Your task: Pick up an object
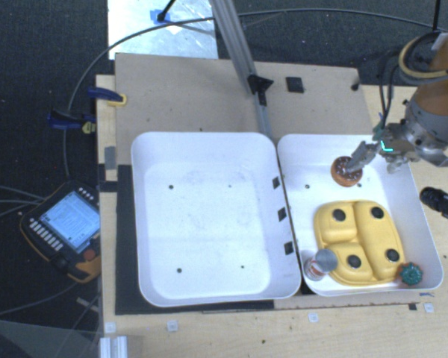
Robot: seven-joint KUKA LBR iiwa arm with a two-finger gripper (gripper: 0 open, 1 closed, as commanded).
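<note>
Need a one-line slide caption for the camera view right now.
Gripper over a round brown object in the right bin, with a yellow block nearby.

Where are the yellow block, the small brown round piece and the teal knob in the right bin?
yellow block (358, 242), camera view, middle of its top face.
small brown round piece (344, 171), camera view, its top, under the pincer tip.
teal knob (411, 274), camera view, its centre, near bin's front right corner.
</note>
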